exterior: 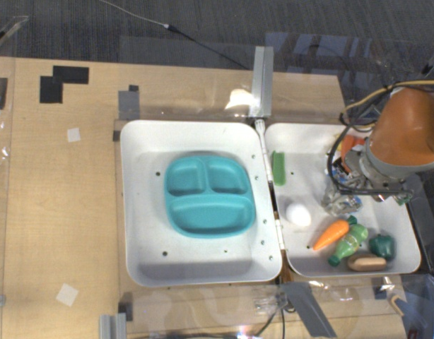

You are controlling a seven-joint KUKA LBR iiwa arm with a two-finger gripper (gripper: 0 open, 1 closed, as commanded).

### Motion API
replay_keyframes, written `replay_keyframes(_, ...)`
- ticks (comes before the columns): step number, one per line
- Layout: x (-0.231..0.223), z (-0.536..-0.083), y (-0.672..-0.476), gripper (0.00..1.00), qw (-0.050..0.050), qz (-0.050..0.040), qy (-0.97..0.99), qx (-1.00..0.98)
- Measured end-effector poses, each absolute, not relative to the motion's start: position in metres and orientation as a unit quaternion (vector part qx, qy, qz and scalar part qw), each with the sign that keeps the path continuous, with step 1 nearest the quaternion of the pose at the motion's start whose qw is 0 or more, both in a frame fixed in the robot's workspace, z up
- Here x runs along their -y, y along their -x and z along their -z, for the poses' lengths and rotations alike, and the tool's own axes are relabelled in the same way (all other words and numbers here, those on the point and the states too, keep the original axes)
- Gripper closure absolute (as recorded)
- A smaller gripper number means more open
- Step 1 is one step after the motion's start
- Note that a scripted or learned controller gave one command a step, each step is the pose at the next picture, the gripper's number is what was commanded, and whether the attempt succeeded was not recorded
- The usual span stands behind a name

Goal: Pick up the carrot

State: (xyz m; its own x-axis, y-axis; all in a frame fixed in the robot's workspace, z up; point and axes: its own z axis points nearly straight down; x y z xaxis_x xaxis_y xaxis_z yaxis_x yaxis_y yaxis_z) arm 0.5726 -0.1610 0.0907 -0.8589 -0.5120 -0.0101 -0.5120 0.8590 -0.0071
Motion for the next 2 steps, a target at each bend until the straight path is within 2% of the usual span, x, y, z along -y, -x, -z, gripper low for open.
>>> replay_keyframes(1, 0.125, -0.092, -0.536, 0.0, 0.009, 0.0053, 0.412, -0.911)
replay_keyframes(2, 0.111, -0.093, -0.499, 0.0, 0.012, 0.0072, 0.409, -0.912)
